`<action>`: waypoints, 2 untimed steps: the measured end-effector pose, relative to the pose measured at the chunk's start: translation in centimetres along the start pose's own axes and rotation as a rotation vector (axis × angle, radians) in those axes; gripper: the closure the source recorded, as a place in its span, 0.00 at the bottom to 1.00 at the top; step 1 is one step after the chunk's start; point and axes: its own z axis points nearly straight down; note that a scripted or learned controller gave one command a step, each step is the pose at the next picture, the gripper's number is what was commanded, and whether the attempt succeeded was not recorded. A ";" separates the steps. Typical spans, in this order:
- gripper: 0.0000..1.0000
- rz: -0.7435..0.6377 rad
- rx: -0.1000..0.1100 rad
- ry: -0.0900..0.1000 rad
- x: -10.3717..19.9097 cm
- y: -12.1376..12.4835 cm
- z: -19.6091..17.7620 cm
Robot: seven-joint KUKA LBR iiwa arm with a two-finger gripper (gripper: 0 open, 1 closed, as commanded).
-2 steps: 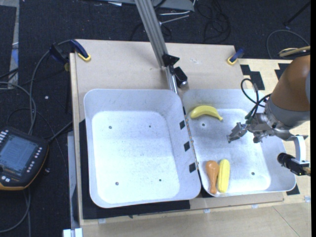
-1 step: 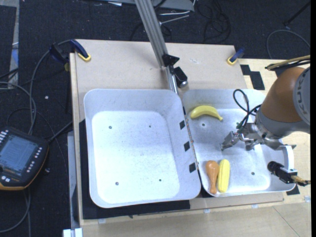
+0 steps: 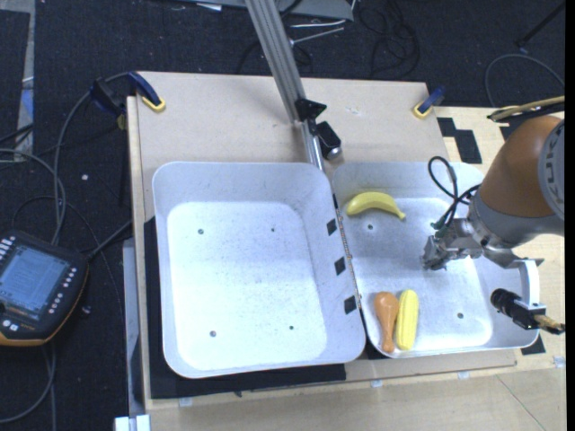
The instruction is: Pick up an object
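Gripper (image 3: 437, 251) low over right bin (image 3: 467, 326); fingertips indistinct.

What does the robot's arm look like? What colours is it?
The arm is fat and rounded, orange on top and grey lower down. A black cable loops beside it. Its hand is small, boxy and grey metal, much thinner than the arm.

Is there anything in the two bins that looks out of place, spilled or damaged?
Nothing stands out. The banana lies whole in the right bin, and the corn cob and drumstick lie side by side near its front edge. The pincer is low over that bin, apart from all three. No spill or damage is visible.
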 end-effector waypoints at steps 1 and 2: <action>1.00 -0.001 -0.005 -0.001 0.1 -0.7 -5.8; 1.00 -0.001 -0.004 -0.001 0.3 -0.4 -10.0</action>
